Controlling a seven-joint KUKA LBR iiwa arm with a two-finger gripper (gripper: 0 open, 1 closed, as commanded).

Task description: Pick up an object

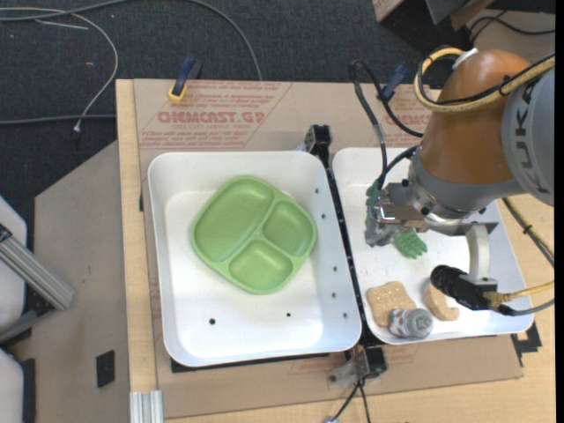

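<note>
The arm point(493, 139) comes in from the right and bends down over the right bin point(352, 170). Its orange band bulges over the far right part of that bin, with the grey wrist below it. The gripper point(382, 225) points down into the left half of the right bin, close to the bin's left wall and about midway between the far and near ends. From this slanted view I cannot tell whether the gripper is open or closed, and nothing can be seen held in it.

A green leafy toy point(411, 244) lies on the bin floor just beside the gripper, on its near right side. Whether the two touch cannot be made out. Further toward the near end of the same bin are three more things close together. A tan cracker point(387, 299) is on the left, a tan curved piece point(440, 307) like a bit of bread is on the right, and a small grey and red object point(411, 324) sits between them against the near wall.

The left bin point(176, 324) holds a green divided plate point(254, 233) with three compartments, lying flat near the bin's middle, well apart from the gripper.

Both bins rest on a cardboard sheet point(220, 108) with red print. A blue clamp point(183, 77) grips the sheet's far edge on the left.
</note>
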